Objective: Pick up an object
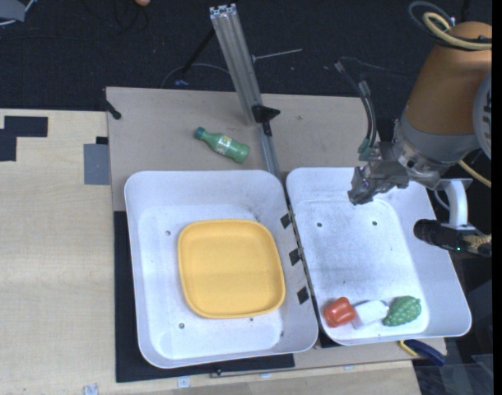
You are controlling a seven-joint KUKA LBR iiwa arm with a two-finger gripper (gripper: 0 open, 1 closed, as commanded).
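Observation:
The right bin (362,245) holds three small items along its near edge: a red pepper-like piece (340,311), a white block (370,313) and a green bumpy piece (402,310). A yellow square plate (230,267) lies in the left bin (152,220). My gripper (362,191) hangs over the far edge of the right bin, well away from the three items, with nothing seen between its fingers.
A green bottle (223,144) lies on the bench behind the left bin. A slanted aluminium rail (243,60) rises behind the bins. Black clips (294,255) sit along the divide between the bins.

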